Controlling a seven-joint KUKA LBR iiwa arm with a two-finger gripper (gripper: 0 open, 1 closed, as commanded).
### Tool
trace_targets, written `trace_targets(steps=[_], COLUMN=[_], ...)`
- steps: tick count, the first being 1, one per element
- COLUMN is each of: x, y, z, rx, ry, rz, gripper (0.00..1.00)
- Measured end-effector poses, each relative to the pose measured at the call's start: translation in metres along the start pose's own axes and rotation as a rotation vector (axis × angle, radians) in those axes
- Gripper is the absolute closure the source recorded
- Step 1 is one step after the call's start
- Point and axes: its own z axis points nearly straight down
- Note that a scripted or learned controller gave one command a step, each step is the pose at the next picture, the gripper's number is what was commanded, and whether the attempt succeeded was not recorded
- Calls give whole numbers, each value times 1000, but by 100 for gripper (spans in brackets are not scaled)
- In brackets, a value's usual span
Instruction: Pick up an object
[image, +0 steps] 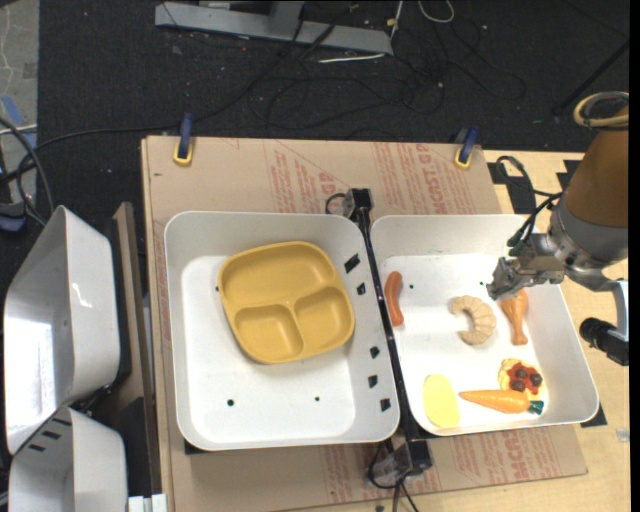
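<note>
Drumstick (516, 316) top hidden beneath the hand (510, 283), grip unclear.

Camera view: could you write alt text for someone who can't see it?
A grey arm hangs its tool over the right bin, above a drumstick, croissant, sausage and carrot. The left bin holds a yellow tray.

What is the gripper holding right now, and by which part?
Cannot be told. The gripper sits right at the top end of the orange toy chicken drumstick, but no grasp is visible.
</note>
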Motion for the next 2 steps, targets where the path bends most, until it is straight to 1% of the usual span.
trace_targets(steps=[1, 2], x=[-8, -9], y=[-5, -4], z=[-52, -75], rx=[1, 3], ry=[0, 0], rz=[1, 0], gripper=[100, 100])
